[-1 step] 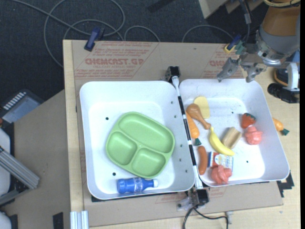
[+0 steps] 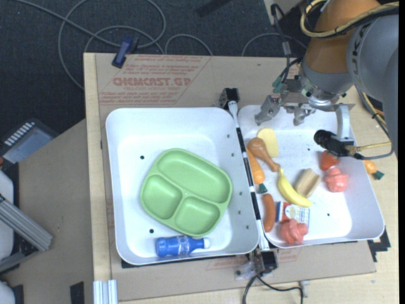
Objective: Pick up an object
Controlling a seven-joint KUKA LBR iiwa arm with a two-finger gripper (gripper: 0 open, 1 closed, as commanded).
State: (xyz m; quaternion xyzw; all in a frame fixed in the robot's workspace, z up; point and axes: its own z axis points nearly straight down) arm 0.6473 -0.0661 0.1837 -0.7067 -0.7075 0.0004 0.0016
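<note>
Evidently the approach step: gripper (image 2: 290,108) hangs spread and empty over the right bin's (image 2: 373,211) far edge
Next it must descend onto 1 toy, perhaps the nearby drumstick (image 2: 262,152)

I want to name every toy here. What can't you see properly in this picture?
- Pincer: small and seen from above, so open or shut is unclear.
- Carrot: partly under the drumstick.
- Small box: label too small to read.
- Red lump: too blurry to name.
- Arm: cut off by the top and right edges.
</note>
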